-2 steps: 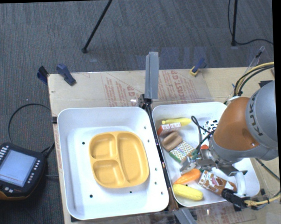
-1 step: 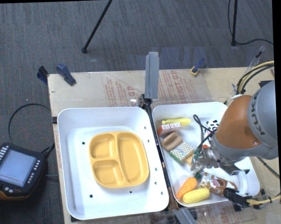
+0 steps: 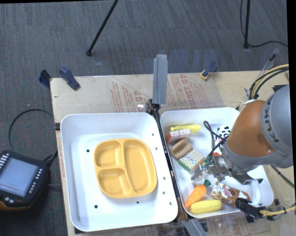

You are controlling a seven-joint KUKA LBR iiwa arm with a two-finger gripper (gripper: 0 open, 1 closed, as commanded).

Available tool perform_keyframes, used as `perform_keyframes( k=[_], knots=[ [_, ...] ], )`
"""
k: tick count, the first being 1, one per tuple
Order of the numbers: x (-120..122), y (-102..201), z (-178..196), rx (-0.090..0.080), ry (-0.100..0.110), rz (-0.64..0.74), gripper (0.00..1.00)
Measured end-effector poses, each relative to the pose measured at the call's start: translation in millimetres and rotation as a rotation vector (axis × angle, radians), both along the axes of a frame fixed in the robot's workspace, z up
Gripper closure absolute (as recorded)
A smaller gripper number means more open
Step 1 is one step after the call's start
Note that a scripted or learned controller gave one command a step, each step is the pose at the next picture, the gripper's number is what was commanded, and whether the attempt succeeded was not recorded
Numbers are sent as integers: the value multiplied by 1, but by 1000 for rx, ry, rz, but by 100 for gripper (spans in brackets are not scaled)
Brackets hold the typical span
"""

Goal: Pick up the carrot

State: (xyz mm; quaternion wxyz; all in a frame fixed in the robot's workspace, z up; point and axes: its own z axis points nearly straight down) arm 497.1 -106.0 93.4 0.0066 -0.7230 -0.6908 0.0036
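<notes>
**Approach over the carrot, grasp not yet made**

The carrot is seen lying in the right bin, near its front edge, with its green top pointing up and to the right. An ear of corn lies just beside it toward the front, and a printed snack packet is found to its right. Further back in the same bin a yellow banana, a brown bread roll and a small patterned box are crowded together. The left bin bears a yellow divided plate.

The gripper is held low above the clutter, just behind the carrot's green top. Whether its fingers are released or clenched cannot be told, since dark metal and the objects beneath are blurred together. Nothing is seen to be held.

The step in hand is judged to be the descent toward the carrot. For the next move, the gripper should be shifted slightly toward the front left so that it is centred over the orange body, and the grasp should be set across the carrot's width, so that the corn is not caught as well.
</notes>
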Motion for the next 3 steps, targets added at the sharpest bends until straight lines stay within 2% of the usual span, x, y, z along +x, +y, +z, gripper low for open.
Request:
perform_keyframes(
  k=[1,2,3],
  knots=[
    [-23,20,-7,-3,-7,-46,0],
    [-25,20,0,-1,-1,-52,100],
    [55,40,93,-7,-9,-275,100]
  ],
)
